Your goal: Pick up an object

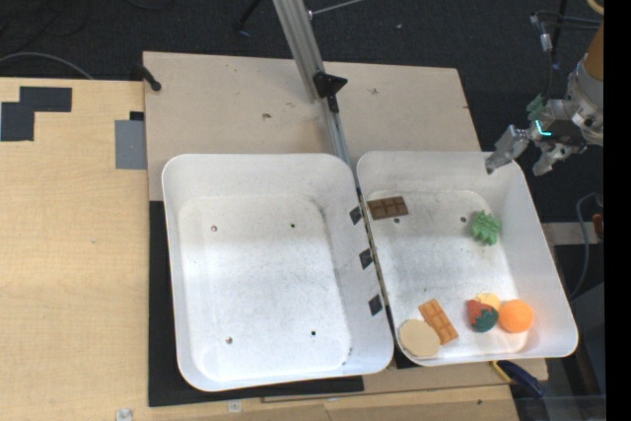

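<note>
The surface is a pale board that carries two shallow white bins side by side. The left bin has a speckled floor with a few small dark holes. The right bin holds all the small things. A long grey metal rail slants down from the top of the view and ends near the gap between the two bins, with a black clamp partway along it.

The arm reaches in from the right edge, above and beyond the far right corner of the right bin. Its gripper hangs just past that corner, with its two fingers spread apart and nothing between them.

Inside the right bin, a green leafy toy lies near the right wall, closest to the gripper. A brown chocolate bar lies near the far left corner, beside the divider. Along the near edge sit an orange ball, a red and dark round toy touching it on the left with a small yellow piece just behind, an orange wafer lying at a slant, and a cream disc touching the wafer's lower end.
</note>
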Available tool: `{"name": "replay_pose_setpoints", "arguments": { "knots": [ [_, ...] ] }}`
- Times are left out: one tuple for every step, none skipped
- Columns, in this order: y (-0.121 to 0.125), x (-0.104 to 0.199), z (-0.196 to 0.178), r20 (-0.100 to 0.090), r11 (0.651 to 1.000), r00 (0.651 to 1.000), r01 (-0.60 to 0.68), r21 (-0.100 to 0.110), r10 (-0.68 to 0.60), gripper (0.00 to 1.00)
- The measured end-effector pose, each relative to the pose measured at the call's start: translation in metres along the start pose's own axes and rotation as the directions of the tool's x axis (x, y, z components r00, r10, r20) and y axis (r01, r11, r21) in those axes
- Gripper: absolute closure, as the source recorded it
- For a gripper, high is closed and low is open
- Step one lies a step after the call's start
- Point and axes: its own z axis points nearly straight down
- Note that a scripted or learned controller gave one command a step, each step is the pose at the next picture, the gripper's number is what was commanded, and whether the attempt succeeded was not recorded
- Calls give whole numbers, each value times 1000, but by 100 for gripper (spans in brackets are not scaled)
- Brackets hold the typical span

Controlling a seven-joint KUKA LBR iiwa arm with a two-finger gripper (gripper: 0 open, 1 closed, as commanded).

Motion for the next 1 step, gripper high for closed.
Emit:
{"name": "replay_pose_setpoints", "arguments": {
  "knots": [
    [1, 0, -2, 2, 1000, 1000, 3, -3, -3, 0]
  ]
}}
